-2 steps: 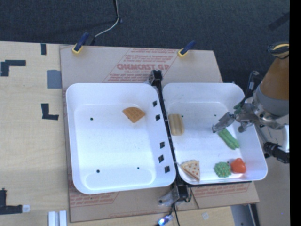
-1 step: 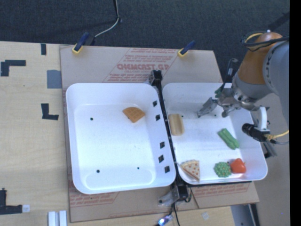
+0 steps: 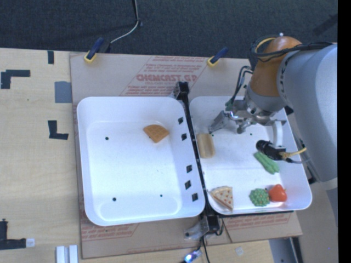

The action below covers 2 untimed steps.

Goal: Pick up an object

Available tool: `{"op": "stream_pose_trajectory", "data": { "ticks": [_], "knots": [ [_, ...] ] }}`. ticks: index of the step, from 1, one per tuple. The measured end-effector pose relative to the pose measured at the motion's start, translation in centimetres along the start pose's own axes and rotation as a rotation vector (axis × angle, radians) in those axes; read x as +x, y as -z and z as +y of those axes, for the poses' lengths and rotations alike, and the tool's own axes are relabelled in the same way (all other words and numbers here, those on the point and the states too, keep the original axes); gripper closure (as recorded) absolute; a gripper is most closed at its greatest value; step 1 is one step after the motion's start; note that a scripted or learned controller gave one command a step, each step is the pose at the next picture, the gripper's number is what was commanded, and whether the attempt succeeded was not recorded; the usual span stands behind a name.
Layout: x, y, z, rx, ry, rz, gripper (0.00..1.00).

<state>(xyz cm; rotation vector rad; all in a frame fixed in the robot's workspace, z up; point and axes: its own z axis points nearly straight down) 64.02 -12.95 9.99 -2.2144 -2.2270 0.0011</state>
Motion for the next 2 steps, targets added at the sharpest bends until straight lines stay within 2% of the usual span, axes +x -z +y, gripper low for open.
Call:
{"op": "stream_pose_trajectory", "data": {
  "ticks": [1,2],
  "knots": [
    [4.1,9.0,2.7,-0.008,0.001,0.0,0.0],
    [10.9,8.4,2.9,0.0,0.001,0.001,0.0]
  ]
}}
